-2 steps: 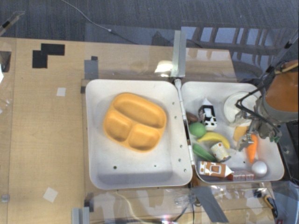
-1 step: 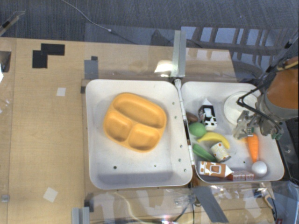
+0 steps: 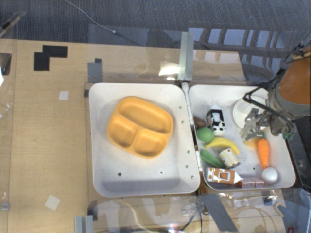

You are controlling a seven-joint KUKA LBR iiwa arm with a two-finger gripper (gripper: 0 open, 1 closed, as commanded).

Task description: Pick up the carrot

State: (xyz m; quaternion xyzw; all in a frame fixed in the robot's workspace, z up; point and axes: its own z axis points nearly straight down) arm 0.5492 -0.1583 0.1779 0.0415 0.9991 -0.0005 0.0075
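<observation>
Two white bins [image 3: 97,178] are sitting side by side on the wooden table [image 3: 43,144]. One carrot [image 3: 263,152] is lying near the right bin's right edge, just under the gripper [image 3: 256,125]. I cannot tell how the gripper is set.

- The arm [image 3: 296,89] reaches in from the right, its orange band sitting up and to the right of the claw [image 3: 256,125].
- The claw points down and to the left.
- Black cables [image 3: 257,97] loop just above the claw.
- Grey wrist housing lies directly right of the claw.
</observation>
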